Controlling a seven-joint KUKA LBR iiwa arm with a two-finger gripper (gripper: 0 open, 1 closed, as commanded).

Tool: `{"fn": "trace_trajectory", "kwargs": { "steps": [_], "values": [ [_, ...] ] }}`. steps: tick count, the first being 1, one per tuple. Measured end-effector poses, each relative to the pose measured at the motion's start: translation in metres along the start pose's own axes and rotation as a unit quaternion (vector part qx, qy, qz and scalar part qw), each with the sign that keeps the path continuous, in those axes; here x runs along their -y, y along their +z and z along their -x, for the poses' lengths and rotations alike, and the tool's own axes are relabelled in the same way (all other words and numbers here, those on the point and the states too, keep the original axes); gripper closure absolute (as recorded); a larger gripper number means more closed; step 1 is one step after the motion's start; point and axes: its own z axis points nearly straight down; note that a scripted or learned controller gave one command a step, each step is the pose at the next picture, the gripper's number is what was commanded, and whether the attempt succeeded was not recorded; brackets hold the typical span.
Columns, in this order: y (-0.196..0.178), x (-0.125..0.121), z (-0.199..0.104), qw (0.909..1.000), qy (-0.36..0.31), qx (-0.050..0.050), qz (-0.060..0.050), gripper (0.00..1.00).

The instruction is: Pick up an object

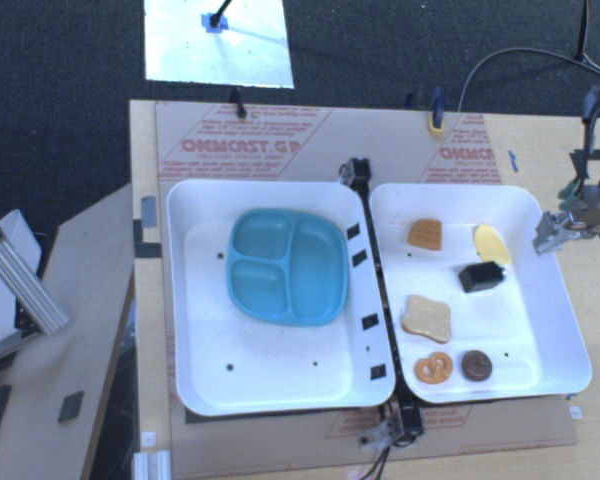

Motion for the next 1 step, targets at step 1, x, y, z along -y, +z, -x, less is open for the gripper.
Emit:
{"fn": "trace_trajectory", "kwargs": {
  "steps": [1],
  "values": [
    [0.0095, -0.0019, -0.0414, 1.0000, -0.001, -0.001, -0.002, 1.00]
  ]
}}
